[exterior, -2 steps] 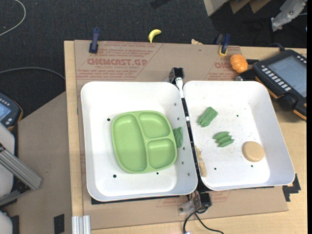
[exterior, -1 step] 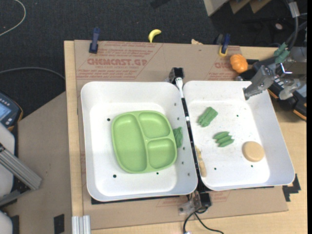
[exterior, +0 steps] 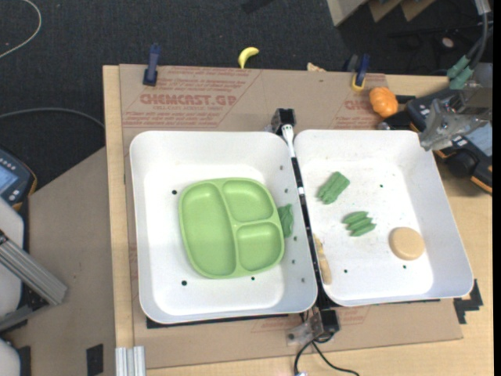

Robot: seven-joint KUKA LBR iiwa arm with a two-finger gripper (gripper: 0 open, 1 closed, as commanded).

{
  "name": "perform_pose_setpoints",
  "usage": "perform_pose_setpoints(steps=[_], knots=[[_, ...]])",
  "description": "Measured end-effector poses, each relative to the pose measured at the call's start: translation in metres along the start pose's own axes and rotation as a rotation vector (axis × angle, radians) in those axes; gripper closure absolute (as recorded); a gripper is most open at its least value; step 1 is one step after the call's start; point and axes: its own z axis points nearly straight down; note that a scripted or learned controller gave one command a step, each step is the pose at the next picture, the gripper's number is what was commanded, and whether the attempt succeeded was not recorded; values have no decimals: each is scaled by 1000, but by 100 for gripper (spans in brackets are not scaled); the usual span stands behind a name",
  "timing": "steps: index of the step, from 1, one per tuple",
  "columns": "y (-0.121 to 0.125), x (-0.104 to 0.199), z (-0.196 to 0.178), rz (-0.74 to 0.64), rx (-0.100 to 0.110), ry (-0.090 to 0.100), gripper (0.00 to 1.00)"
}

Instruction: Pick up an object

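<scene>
The right bin (exterior: pixel 438 210) holds a green pod-like piece (exterior: pixel 333 187), a smaller green piece (exterior: pixel 359 223) and a round tan disc (exterior: pixel 407 244). A green divided plate (exterior: pixel 231 227) lies in the left bin (exterior: pixel 149 210), with a small green item (exterior: pixel 286 219) wedged between the plate and the bin's right wall. A thin tan piece (exterior: pixel 322 262) lies at the seam between the bins. My gripper (exterior: pixel 442 128) hangs over the far right corner of the right bin, well apart from all the objects.
An orange ball-like object (exterior: pixel 382 101) and a small yellow banana (exterior: pixel 248 56) lie on the cardboard behind the bins. Blue clamps (exterior: pixel 151 65) (exterior: pixel 360 70) grip the board's back edge. A black clip (exterior: pixel 283 119) sits at the top of the seam.
</scene>
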Motion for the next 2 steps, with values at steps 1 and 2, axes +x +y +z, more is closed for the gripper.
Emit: perform_pose_setpoints(steps=[1,2], knots=[[-6,6,104,2,17,1,100],[-7,15,197,1,17,2,100]])
